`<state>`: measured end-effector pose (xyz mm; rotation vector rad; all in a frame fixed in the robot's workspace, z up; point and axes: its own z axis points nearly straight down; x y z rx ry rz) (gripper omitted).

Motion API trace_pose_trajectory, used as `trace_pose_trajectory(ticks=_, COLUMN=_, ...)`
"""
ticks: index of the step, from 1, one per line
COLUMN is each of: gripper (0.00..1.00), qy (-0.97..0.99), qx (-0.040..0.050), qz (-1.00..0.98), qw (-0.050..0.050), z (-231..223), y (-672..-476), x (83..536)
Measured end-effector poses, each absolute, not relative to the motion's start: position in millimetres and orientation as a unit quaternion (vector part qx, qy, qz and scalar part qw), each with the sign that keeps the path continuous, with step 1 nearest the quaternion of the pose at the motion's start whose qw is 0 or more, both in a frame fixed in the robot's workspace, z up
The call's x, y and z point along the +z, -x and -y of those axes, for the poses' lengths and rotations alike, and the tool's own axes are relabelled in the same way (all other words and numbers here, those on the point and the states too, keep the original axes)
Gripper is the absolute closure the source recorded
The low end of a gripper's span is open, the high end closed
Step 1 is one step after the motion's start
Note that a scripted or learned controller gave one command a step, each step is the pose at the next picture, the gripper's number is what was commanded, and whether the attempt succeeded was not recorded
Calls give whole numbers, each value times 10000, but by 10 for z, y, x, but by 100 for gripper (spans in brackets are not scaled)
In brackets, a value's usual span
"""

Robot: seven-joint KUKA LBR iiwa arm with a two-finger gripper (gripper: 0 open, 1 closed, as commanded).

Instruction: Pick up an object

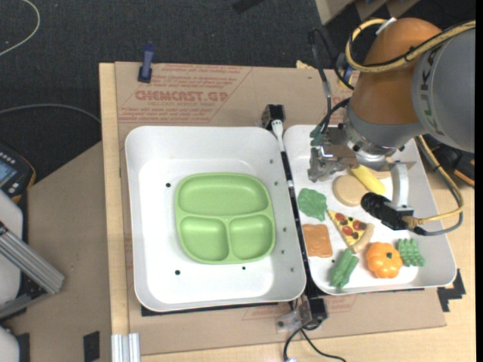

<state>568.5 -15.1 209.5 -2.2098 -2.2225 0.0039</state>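
Overhead, the tool hangs low over the right bin, at its upper left; whether it is open or closed I cannot tell. Just beside it lie a banana and cookie; pizza, pumpkin nearer. A green tray fills the left bin.

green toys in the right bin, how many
3: a leafy piece at the left wall, a long vegetable at the front, a small bunch front right. The arm may hide more.
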Motion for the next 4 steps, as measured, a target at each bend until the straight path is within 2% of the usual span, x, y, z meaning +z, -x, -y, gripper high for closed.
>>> trace_pose_trajectory(ticks=1, gripper=100, qy=7072, qx=14, qz=7070, qw=28, z=40, y=-5278, x=2066)
trace_pose_trajectory(ticks=2, gripper=100, qy=7061, qx=-79, qz=7080, qw=-71, z=26, y=-5074, x=4111)
trace_pose_trajectory(ticks=3, gripper=100, qy=7087, qx=46, qz=7055, qw=48, z=210, y=-4767, x=2968)
trace_pose_trajectory(ticks=4, gripper=100, qy=7044, qx=26, qz=7098, qw=43, z=-742, y=-4802, x=2073)
